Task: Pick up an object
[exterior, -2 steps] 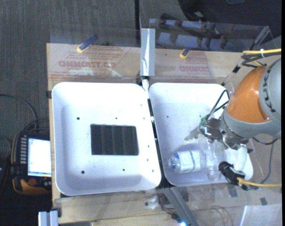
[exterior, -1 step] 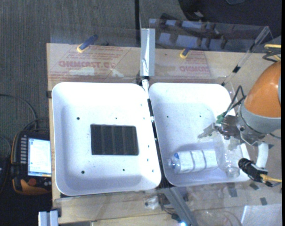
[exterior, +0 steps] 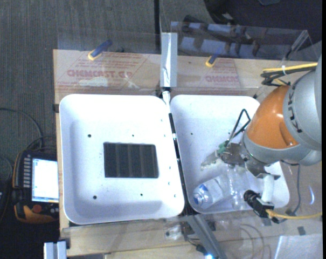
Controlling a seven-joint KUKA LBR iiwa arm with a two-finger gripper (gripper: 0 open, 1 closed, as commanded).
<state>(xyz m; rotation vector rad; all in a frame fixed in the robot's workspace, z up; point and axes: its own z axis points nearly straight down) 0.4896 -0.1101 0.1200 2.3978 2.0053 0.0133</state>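
I work from 1 fixed camera above the bench (exterior: 109, 72), looking down at a slant on the 2 bins, left bin (exterior: 71, 144) and right bin (exterior: 195, 117), with the arm (exterior: 292, 117) entering at right.

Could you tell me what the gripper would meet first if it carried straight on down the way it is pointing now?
Most likely the clear plastic bottle lying in the right bin, just below the gripper; depth is hard to judge from this slanted view.

floor (exterior: 71, 9): dark grey carpet | bench (exterior: 114, 72): pale wood, printed red lettering | left floor: black cables (exterior: 6, 123)
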